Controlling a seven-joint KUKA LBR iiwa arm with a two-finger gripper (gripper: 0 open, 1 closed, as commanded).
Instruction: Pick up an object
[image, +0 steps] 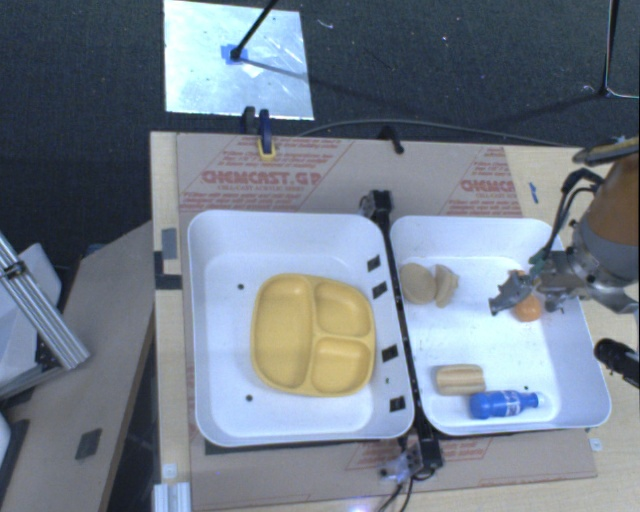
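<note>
My gripper (513, 292) reaches in from the right over the right bin (570, 250), its dark tip low near the bin's right side. A small orange ball (528, 309) lies just below and right of the tip, partly covered by it; I cannot tell whether they touch. A beige rounded piece (428, 283) lies near the bin's left wall. Near the front of the bin lies a tan bread roll (459, 379), and a blue bottle (505, 403) rests on its side beside it.
The left bin (215, 300) holds a yellow divided plate (313, 333). A black divider with clips (392, 330) runs between the bins. The arm's grey and orange body (610, 235) overhangs the right bin's far right corner.
</note>
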